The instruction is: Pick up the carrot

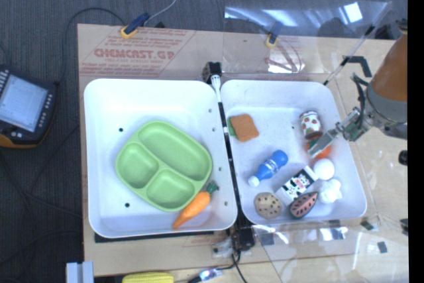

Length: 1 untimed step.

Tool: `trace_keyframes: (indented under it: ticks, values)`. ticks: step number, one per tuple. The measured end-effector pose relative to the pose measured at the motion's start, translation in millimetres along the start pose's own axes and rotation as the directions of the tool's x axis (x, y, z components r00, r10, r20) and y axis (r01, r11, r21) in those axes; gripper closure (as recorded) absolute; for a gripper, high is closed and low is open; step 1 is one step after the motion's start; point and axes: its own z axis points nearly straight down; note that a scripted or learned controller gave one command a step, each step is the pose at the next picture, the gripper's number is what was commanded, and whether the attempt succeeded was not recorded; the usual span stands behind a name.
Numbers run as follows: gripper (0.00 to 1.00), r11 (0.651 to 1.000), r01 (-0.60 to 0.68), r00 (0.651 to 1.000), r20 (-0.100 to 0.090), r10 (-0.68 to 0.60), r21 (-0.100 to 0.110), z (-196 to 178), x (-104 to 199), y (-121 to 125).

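Two white bins sit side by side on a bench. Left bin holds a green divided plate, with the carrot lying just beside the plate's lower right edge, near the bin's front wall. Right bin holds a blue bottle, a cookie and other small toys. At its right edge hangs the gripper; its grip cannot be made out.
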Motion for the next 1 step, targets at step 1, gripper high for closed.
trace_keyframes:
  ticks: [1]
  values:
    - [0.0, 0.929, 0.371, 0.929, 0.005, -0.371, -0.005, -13.5, 32.5, -54.2]
